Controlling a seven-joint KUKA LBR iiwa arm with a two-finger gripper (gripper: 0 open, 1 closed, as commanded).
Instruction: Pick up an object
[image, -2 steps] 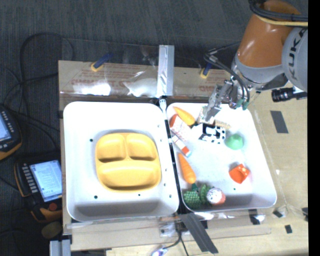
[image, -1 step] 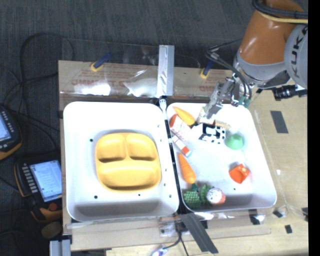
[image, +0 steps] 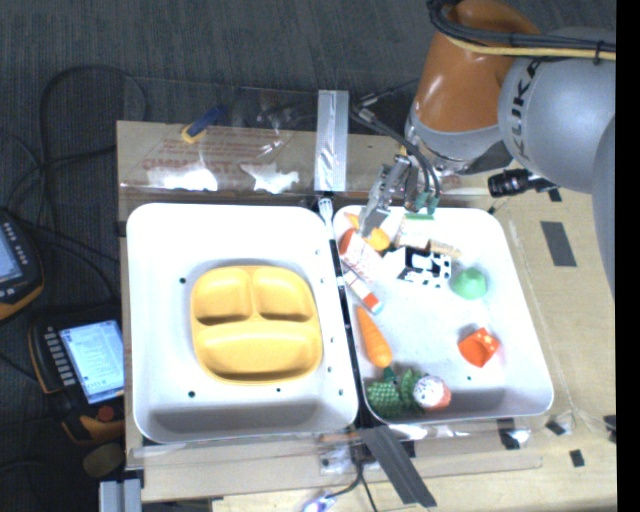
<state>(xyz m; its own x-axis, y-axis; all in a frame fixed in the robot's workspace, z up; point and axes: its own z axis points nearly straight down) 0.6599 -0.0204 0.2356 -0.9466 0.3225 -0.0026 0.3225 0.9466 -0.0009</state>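
Gripper (image: 383, 212): upper middle, above right bin's crowded far-left corner; grip state unclear (cannot tell).
Right bin (image: 520, 290): carrot (image: 375, 340), green ball (image: 468, 283), orange block (image: 479, 346).
Left bin (image: 160, 300): yellow divided tray (image: 256, 321).

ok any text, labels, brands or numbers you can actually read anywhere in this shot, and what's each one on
"KU": the start of large letters running down the grey arm housing at top right; the rest is cut off by the housing's curve.
Phone-like screen left of the bins: lines of text, too small to read.
Black-and-white patterned card in the right bin: a printed pattern, no legible words.
White packet by the divider: print too blurred to read.
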